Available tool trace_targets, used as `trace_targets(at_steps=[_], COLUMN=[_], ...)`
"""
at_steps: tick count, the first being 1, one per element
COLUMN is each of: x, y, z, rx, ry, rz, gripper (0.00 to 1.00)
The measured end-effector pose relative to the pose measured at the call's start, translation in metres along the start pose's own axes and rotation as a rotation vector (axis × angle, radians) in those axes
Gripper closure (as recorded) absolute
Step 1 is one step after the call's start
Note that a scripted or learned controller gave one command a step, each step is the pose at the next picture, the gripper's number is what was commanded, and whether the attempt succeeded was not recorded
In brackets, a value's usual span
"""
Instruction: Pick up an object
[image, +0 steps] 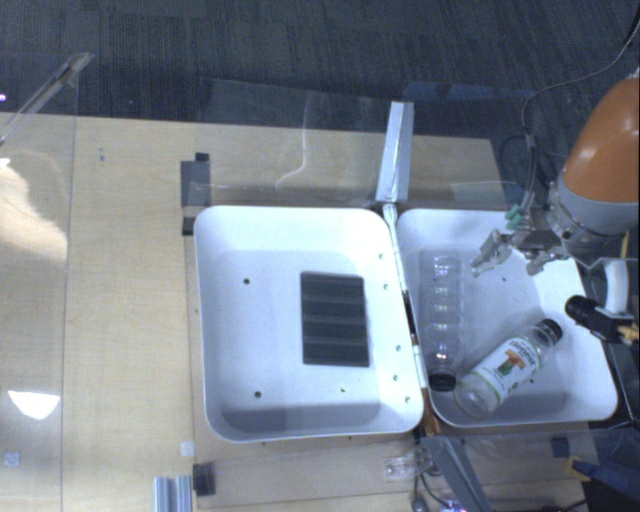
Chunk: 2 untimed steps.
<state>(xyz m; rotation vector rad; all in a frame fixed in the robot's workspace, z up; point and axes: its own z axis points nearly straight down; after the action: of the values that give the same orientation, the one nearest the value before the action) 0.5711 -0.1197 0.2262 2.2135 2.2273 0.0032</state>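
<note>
Nothing is picked up yet, as far as I can judge. The right bin (600, 400) holds what I might take: a small clear bottle (505, 368) with a dark cap and a printed label, lying on its side toward 5 o'clock of that bin's floor, cap end pointing up toward 2 o'clock. Beside it, along the bin's left wall, lies a long clear plastic piece (441, 310) — a tube or cup stack, I can't make out which — with a small dark round thing (441, 381) at its lower end near 7 o'clock. All of these rest on the bin floor, none lifted. The left bin (230, 300) has a dark ribbed rectangular block (335, 318) lying flat near its middle.

My jaws (520, 245) hang in the upper part of the right bin, around 12 o'clock of it, apart from the bottle and up-right of the clear piece. The two metal fingers look splayed apart with nothing between them — no grip on anything. My arm comes in from 3 o'clock, the orange band (605, 140) high above the wrist, the wrist tipped down toward the bin.

What is left is nearly the whole job: get over one object, come down, close on it, lift. The bottle looks the likeliest target, though its round body may roll.
</note>
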Motion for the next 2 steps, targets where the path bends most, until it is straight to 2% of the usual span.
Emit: trace_targets(at_steps=[1, 2], x=[-0.086, -0.082], y=[-0.029, -0.075], z=[0.117, 0.136], rx=[0.000, -0.013], ry=[-0.001, -0.005], rz=[-0.112, -0.269], gripper=[0.00, 0.00])
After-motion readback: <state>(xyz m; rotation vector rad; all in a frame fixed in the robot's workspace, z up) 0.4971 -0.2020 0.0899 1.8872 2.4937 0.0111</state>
